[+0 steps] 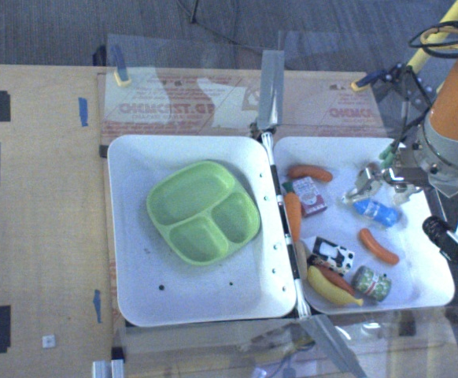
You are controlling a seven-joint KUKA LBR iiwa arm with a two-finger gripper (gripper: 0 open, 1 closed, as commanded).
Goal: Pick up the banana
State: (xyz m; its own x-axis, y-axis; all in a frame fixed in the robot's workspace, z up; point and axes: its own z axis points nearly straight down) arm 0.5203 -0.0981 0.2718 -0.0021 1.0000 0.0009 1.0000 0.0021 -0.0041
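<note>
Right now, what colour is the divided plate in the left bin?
Light green: the divided plate shows best in the camera view.

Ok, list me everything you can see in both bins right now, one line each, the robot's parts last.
Left bin: one, white.
Divided plate: one, green, in the left bin.
Right bin: one, white.
Banana: one, yellow, near front edge of right bin.
Sausages: two, orange-red, one at the back, one toward the right.
Carrot: one, orange, along the left wall.
Small carton: one, red and white, beside the carrot.
Cow-patterned item: one, black and white, above the banana.
Can: one, green, right of the banana.
Blue item: one, under the hand.
Hand: one, grey, over the right bin's back.
</note>
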